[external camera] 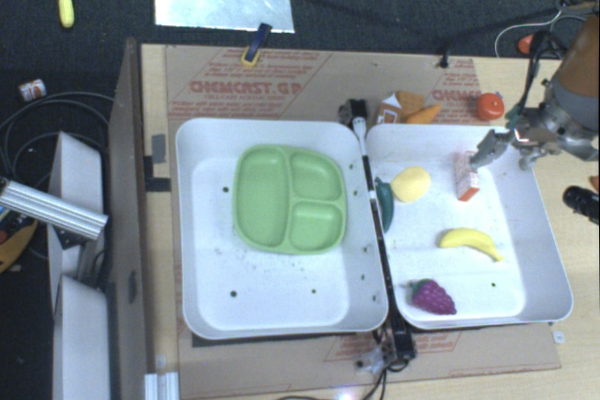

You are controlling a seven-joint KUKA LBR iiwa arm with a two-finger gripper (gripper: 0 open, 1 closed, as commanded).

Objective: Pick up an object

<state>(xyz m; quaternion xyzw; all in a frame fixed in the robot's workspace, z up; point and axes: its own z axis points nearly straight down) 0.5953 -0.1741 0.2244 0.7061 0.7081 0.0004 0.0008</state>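
Observation:
The right bin (539, 229) holds a yellow lemon (411, 184), a small red and white box (465, 176), a banana (470, 244) and a bunch of purple grapes (433, 296). A teal object (383, 202) lies against the divider between the bins. My gripper (506, 153) hovers over the bin's far right part, just right of the red and white box. Its fingers are spread open with nothing between them.
A green divided plate (287, 200) lies in the left bin (211, 295). Behind the right bin, on the cardboard, sit an orange carrot (423, 113) and a red tomato (488, 106). Cables hang near the arm at upper right.

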